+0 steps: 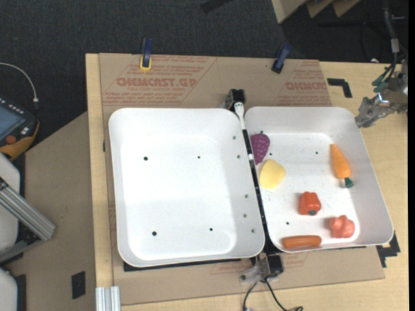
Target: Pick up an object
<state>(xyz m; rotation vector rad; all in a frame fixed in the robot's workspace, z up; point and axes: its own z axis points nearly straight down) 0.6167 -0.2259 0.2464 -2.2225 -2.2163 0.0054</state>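
Sausage (pixel 301 241) x1, 5 other toys, R bin (pixel 369 173).

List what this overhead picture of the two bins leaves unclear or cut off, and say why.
1. Claw: small and blurred near the right edge; its state cannot be told.
2. Arm: cut off by the right edge.
3. Purple toy: pressed against the right bin's left wall; its kind is unclear.
4. Red lumpy toy: too small to identify.
5. Dark device: cut off by the left edge.
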